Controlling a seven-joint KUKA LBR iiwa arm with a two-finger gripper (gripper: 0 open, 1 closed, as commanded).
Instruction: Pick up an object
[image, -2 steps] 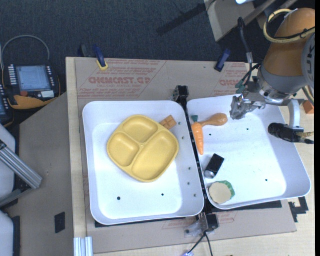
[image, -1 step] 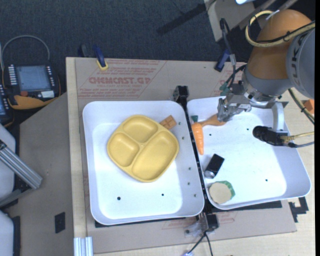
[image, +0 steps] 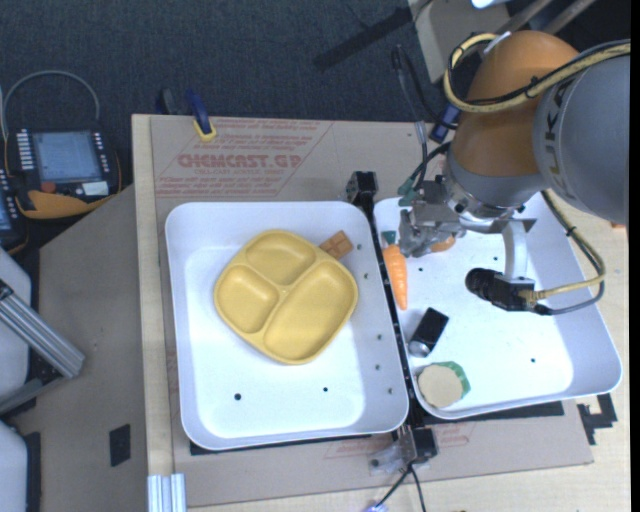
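Two shallow white bins sit side by side on the surface (image: 160, 300); the left bin (image: 200, 400) carries a yellow divided plate (image: 287, 295) near its centre, with a small brown block (image: 337, 244) touching the plate's rim at about one o'clock; the right bin (image: 580, 350) holds the loose objects. An orange carrot (image: 397, 275) lies along that bin's inner wall at about ten o'clock from the bin's centre, pointing down the view; a small black block (image: 429, 330) lies just below it, tilted, at about eight o'clock; a round beige disc with a green edge (image: 443, 383) rests at the bin's near corner, at about seven o'clock. The grey arm (image: 590, 110) with its orange band (image: 505, 100) reaches in from three o'clock; the gripper (image: 425, 235) hangs over the top of the right bin, just beside the carrot's upper end, with something orange showing beneath it; how far the jaws stand open cannot be told, and nothing can be seen held between them. A cable with a black fitting (image: 500, 288) trails across the bin at its centre.
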